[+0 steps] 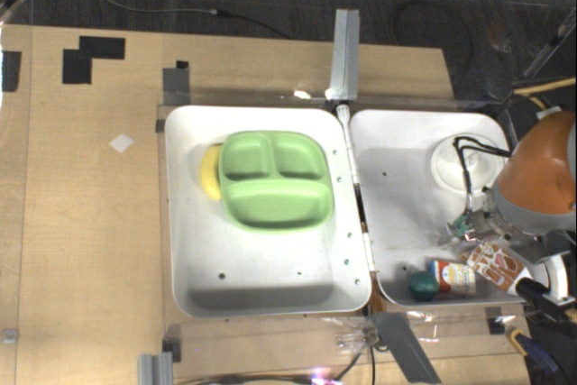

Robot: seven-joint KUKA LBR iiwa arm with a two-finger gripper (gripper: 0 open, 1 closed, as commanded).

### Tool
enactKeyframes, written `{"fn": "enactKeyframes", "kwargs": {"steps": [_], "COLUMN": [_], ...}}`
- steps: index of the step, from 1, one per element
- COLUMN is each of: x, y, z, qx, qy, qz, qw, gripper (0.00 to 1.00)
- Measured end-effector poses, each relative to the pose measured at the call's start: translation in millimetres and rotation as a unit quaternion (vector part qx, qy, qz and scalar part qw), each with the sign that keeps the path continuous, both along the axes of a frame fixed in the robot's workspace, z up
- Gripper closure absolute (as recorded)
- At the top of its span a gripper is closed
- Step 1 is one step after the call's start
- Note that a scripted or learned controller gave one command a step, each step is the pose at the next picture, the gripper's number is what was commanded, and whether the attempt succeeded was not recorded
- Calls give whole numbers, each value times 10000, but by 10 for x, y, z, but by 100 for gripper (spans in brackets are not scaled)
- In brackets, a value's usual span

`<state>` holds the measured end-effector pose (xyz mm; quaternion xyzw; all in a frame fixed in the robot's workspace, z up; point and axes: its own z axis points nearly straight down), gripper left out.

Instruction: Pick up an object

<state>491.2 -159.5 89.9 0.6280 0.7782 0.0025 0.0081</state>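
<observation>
Orange-banded arm (pixel 541 171) hangs low over the right bin (pixel 397 203), its gripper (pixel 469 230) near a small bottle (pixel 451 277), seemingly lining up a pick; I cannot tell its grip state.

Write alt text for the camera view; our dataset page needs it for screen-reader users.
A grey robot arm with an orange band reaches from the right into the right white bin, above a small bottle, a teal object and a patterned packet. The left bin holds a green divided tray over something yellow.
</observation>
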Motion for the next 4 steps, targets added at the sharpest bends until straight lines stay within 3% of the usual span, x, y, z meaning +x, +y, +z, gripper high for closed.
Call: {"fn": "enactKeyframes", "kwargs": {"steps": [1,2,4], "x": [-2,190,89], "y": [14,721,582], "z": [-10,-4,-3], "qx": [13,15,12], "qy": [10,2,-4], "qz": [6,680,1044], "qw": [10000,9977,9945], "gripper": [0,0,0]}}
